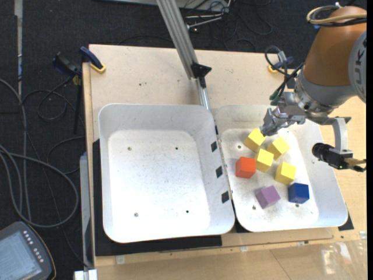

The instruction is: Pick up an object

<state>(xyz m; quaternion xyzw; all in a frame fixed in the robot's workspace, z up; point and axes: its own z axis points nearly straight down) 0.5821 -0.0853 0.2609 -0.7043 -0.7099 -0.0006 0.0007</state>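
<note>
The right bin (326, 214) holds several small blocks. A yellow block (254, 139) lies at the upper left of the group, with more yellow blocks (278, 147) (265, 160) (285, 172) close by. An orange block (245, 167), a purple block (267, 196) and a blue block (298, 192) sit lower in the bin. My gripper (270, 126) hangs at the end of the grey and orange arm, low over the bin's upper part, just above and right of the top yellow block. I see nothing held in it.
The left bin (154, 168) lies beside the right one on the tan bench. A slanted metal pole (178, 31) crosses the bench's back, ending near the bins' shared edge. Blue-and-yellow clamps (87, 60) sit at the bench's far corners.
</note>
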